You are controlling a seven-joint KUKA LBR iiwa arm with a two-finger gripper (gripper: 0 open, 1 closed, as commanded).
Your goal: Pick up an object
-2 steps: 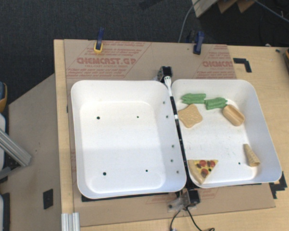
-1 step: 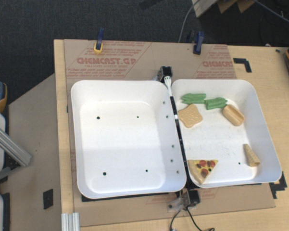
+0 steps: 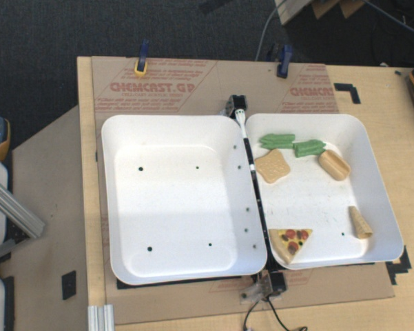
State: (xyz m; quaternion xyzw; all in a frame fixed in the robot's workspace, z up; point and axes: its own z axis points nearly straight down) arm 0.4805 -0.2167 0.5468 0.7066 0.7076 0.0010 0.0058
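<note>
While no object is lifted yet, the risks read from left to right as follows:

Left bin: it offers no candidate, so any descent here would close on bare plastic and the try would count for nothing.

Divider: the two bin rims meet here; a finger coming down close to it could strike the edge instead of reaching a piece.

Toast slice: it lies flat just beside the divider, so a thin, low profile and the nearby wall both make a slipped pinch likely.

Pizza slice: flat too, and tucked into the near corner of the right bin; the rim may block one finger.

Green pieces: two lie nearly end to end near the far wall; a grasp could catch both or nudge one away.

Bread roll: rounded and just beside the green pieces, it probably rolls if squeezed off-centre, though it looks the easiest candidate.

Cone-shaped piece: it sits apart near the right wall; its taper may squirt out of a closing grip.

End effector: its state cannot be told, so approach errors cannot be judged.

Desk: the cardboard sheet is clamped at the far edge, so shifting seems unlikely.
</note>
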